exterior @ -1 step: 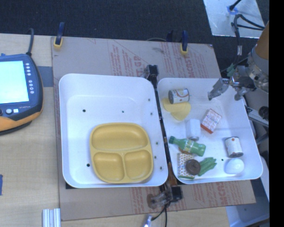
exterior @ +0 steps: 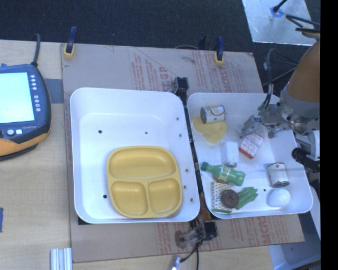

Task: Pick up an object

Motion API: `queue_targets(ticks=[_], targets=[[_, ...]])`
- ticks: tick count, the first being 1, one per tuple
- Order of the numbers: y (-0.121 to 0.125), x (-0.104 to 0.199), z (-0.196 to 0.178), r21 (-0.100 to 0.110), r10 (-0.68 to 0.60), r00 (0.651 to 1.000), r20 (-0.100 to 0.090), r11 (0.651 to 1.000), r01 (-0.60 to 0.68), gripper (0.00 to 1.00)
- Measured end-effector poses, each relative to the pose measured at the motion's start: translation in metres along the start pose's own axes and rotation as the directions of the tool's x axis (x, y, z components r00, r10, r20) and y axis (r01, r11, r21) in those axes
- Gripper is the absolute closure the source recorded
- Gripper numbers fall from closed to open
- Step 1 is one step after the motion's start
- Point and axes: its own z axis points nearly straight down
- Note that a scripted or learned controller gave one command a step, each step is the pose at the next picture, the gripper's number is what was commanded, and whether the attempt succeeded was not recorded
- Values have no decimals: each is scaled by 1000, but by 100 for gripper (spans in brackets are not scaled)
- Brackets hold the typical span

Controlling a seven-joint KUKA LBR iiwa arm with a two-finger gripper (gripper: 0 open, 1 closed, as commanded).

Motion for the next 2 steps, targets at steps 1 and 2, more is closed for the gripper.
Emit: queue_targets(ticks=[1,2], targets=[[-24,22,23,-17,0,1000,8,1000,0,0],[-23,21,12,-16,-2,1000,8,1000,2,100]])
